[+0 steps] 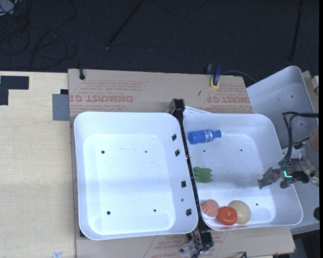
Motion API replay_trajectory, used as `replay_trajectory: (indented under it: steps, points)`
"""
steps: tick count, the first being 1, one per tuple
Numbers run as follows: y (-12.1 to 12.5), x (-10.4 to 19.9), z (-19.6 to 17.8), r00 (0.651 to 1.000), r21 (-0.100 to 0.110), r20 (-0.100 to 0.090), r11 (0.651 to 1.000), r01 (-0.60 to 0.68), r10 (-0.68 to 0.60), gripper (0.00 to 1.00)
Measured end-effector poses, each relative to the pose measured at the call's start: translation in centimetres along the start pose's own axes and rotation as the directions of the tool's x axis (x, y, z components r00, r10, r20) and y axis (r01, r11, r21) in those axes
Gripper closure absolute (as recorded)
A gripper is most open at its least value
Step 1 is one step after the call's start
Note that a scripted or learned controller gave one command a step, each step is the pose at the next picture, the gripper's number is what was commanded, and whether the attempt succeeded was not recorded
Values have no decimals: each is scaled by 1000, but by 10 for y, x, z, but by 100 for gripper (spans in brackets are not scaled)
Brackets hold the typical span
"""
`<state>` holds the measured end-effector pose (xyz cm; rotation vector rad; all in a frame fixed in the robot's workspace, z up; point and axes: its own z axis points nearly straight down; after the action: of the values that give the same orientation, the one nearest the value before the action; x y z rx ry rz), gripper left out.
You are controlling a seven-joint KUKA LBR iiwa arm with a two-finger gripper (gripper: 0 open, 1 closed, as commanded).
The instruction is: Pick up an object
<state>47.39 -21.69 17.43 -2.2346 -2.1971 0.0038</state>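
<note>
The arm is cut off at the right edge; only the gripper (pixel 274 177) and part of the wrist show, over the right side of the right bin (pixel 258 127). Whether its fingers are apart or together cannot be determined; no object is visible between them.

Bins: two, white, shallow, side by side, with the left bin (pixel 86 128) joined to the right one by a black divider strip (pixel 184 165).

Contents of the right bin, five objects:
- One blue bottle (pixel 204 136), lying on its side at the far left.
- One green item (pixel 202 174), near the left wall; its shape is hard to make out.
- One pink round piece (pixel 209 207), one red round piece (pixel 227 215) and one tan round piece (pixel 241 210), clustered touching at the near wall.

The bins rest on a cardboard sheet (pixel 151 93) with red print, on a light wooden bench (pixel 27 171). Dark floor with cables lies beyond.
</note>
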Motion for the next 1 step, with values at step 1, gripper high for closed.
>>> replay_trajectory:
  steps: [1]
  points:
    - [0, -1, -10, 1000, 1, -1, 1000, 0, 0, 100]
